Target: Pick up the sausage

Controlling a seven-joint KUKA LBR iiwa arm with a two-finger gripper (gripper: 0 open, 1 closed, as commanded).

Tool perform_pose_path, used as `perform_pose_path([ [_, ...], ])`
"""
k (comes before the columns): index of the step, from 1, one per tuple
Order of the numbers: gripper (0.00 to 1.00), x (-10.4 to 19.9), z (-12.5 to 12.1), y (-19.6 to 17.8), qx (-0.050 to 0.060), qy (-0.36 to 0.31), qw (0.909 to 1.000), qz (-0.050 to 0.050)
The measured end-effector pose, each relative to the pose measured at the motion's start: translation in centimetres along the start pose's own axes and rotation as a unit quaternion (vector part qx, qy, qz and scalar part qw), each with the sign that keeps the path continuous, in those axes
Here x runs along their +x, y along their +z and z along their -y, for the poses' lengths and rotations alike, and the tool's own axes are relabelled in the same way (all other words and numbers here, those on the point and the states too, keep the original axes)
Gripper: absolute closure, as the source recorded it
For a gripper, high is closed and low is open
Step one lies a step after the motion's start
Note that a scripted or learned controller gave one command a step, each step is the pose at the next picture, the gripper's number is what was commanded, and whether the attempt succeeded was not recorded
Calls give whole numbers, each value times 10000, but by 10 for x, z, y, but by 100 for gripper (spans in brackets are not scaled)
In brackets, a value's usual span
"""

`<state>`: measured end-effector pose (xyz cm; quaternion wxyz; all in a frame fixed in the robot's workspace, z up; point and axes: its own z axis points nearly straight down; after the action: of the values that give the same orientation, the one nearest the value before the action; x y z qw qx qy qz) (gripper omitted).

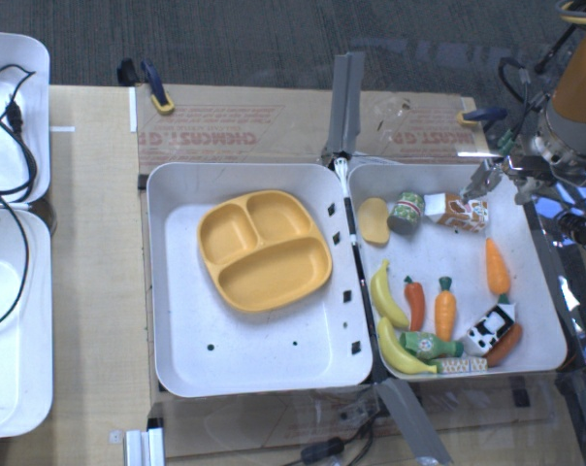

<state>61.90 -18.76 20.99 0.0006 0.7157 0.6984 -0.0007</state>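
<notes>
Down at the near edge of the right bin [555, 289] the sausage [505, 344] lies wedged in the front corner, a brownish-red link touching the black-and-white cow toy [490, 327] and close against the bin wall. Up at the far end, well apart from it, the gripper [495, 177] hovers near the bin's back rim, just beside a brown-and-white packet [465, 213], and whether it is released or clenched cannot be told from this angle. Nothing is seen between its tips. The risk looks plain: a descent into that crowded corner could clip the wall or pinch the cow toy instead. An orange carrot [497, 265] lies between gripper and target, and a low sweep could knock it aside. Over in the left bin the yellow plate [264, 250] sits out of harm's way.
</notes>
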Motion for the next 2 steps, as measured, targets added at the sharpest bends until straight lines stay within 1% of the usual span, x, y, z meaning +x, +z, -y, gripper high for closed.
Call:
perform_pose_path([
  [1, 0, 33, 64, 70, 18, 156, 9999, -10],
  [2, 0, 15, 74, 51, 5, 528, 9986, -6],
])
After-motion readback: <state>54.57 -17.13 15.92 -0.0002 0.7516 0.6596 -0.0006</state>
